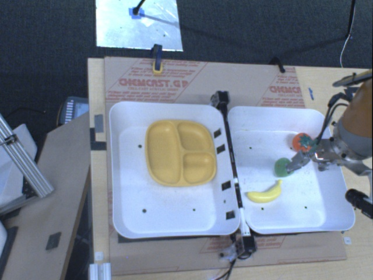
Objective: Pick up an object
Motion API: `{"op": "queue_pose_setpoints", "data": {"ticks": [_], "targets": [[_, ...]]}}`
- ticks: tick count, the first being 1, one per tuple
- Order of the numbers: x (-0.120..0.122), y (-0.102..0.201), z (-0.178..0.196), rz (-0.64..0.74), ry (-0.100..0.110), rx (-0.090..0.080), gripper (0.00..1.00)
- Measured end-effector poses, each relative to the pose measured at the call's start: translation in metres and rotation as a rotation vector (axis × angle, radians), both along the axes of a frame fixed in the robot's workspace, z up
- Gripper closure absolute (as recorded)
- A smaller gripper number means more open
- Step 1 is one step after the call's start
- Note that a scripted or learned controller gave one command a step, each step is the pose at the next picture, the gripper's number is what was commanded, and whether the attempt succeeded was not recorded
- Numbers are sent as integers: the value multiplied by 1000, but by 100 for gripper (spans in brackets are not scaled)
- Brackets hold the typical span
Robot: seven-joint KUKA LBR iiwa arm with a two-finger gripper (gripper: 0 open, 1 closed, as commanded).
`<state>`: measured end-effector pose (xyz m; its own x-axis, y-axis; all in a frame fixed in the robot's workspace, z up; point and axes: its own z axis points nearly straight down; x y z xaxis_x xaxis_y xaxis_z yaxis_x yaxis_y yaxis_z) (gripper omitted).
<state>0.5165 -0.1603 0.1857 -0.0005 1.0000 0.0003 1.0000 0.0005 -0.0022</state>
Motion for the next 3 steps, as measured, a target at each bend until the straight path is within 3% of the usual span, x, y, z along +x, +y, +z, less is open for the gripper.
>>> {"op": "queue_pose_setpoints", "data": {"ticks": [2,3], "targets": [[-6,2,-96,0,1,1,0],[-4,2,-83,0,-4,-1,100]]}}
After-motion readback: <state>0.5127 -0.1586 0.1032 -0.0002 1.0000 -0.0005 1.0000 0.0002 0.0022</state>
